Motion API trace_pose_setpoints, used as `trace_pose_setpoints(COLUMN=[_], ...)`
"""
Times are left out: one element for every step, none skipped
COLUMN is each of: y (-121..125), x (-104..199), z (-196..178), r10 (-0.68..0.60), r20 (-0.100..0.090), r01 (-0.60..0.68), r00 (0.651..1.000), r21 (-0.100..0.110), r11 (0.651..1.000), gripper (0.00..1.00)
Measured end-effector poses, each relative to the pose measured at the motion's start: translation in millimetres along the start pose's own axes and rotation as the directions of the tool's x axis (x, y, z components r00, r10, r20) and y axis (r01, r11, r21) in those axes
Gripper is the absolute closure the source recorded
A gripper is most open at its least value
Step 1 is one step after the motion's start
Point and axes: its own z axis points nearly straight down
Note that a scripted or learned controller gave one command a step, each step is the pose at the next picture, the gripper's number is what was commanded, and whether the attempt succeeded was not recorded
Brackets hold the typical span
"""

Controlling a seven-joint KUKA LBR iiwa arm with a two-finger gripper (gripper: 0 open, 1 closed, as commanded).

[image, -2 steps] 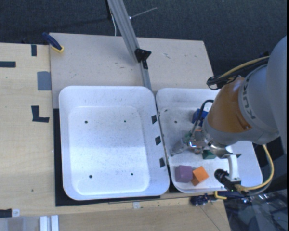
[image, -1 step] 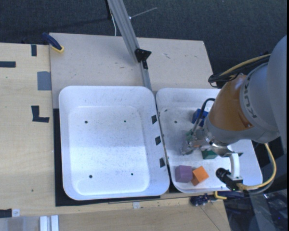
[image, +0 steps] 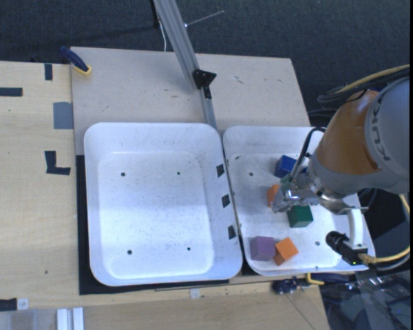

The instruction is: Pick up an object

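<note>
The right bin (image: 251, 150) holds several small blocks: a blue one (image: 285, 165), an orange one (image: 272, 194), a green cube (image: 300, 216), a purple block (image: 263, 247) and another orange block (image: 286, 250). My gripper (image: 286, 199) hangs low in this bin, directly beside the first orange block and just above the green cube. The grey and orange arm (image: 351, 150) covers the bin's right part. Whether anything sits between the fingers is hidden by the gripper body.
The left bin (image: 155, 205) lies beside the right one with a shared divider. A grey metal bar (image: 182, 40) slants down from the top to the bins' upper edge. Cables and a black fitting (image: 341, 243) sit at the right bin's lower right corner.
</note>
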Motion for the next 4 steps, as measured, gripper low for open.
trace_pose_setpoints(y=[-2,4,4,40], x=[0,-9,-9,37], z=[-42,-95,-131,-111], r10=[-0.001,-0.001,-0.001,-0.005], r20=[0.000,0.001,0.000,0.000], r01=[0.001,0.001,0.001,0.005], r00=[1.000,1.000,1.000,1.000], r21=[0.001,-0.001,0.001,0.005], r11=[1.000,1.000,1.000,1.000], gripper=[1.00,1.00,1.00,1.00])
